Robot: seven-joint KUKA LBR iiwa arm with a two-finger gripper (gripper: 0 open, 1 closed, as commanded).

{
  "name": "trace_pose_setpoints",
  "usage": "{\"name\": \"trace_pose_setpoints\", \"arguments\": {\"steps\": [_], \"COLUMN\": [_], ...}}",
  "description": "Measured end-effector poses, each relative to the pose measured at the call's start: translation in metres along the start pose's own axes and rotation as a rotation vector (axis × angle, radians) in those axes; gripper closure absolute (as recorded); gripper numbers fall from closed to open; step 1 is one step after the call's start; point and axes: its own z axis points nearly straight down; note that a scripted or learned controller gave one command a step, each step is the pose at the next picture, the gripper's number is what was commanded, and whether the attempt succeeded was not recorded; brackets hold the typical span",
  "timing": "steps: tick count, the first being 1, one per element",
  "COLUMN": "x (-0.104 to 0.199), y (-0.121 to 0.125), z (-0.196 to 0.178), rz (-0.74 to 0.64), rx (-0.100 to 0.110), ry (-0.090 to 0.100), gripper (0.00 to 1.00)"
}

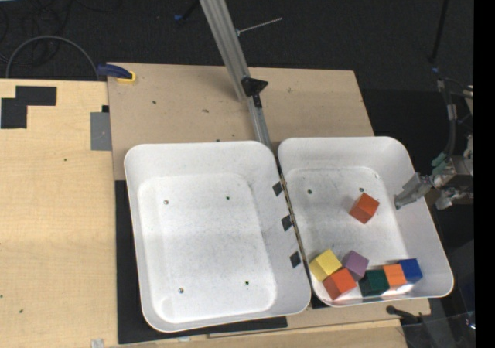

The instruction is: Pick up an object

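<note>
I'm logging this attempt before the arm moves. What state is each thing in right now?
Gripper: at the right bin's right rim, holding nothing visible.
Orange-red cube: tilted, alone mid-bin.
Yellow cube, purple cube, red cube, green cube, orange cube, blue cube: clustered at the near edge.
Right bin: holds all cubes.
Left bin: flat on bench.

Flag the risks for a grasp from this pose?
1. The gripper sits over the right bin's rim; descending there would likely strike the wall.
2. The lone orange cube lies tilted, so fingers may slip off.
3. The yellow cube, purple cube and red cube are packed in the near corner, leaving little finger room.
</note>
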Motion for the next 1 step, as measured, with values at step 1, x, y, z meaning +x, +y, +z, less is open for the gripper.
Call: {"name": "trace_pose_setpoints", "arguments": {"steps": [1], "x": [0.0], "y": [0.0], "z": [0.0], "rz": [0.002], "rx": [0.0], "ry": [0.0], "gripper": [0.0]}}
